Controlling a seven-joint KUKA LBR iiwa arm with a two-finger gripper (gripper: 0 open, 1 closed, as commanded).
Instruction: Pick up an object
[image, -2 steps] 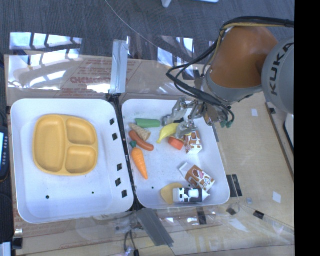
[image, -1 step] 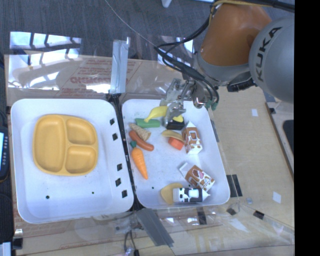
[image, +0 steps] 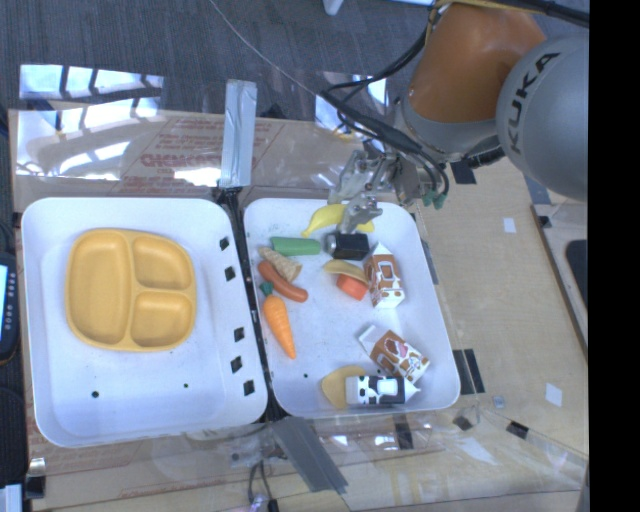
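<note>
The right bin (image: 435, 330) holds several toy foods. A yellow banana (image: 325, 218) lies at its far edge, with a green vegetable (image: 296, 245) beside it. Toward the bin's left side are a sausage (image: 284, 285) and an orange carrot (image: 279, 325). A small brown-and-white carton (image: 384, 280) sits mid-bin, next to a red-orange piece (image: 352, 287). My gripper (image: 352, 232) hangs low over the far middle of this bin, right of the banana. A small black block (image: 350, 244) sits directly at its tip; whether it is a held thing or part of the gripper is unclear.
The left bin (image: 60, 400) carries a yellow divided plate (image: 130, 288). Near the right bin's front edge lie another patterned carton (image: 398, 356), a black-and-white carton (image: 378, 391) and a yellow piece (image: 338, 380). A taped divider (image: 245, 300) separates the bins.
</note>
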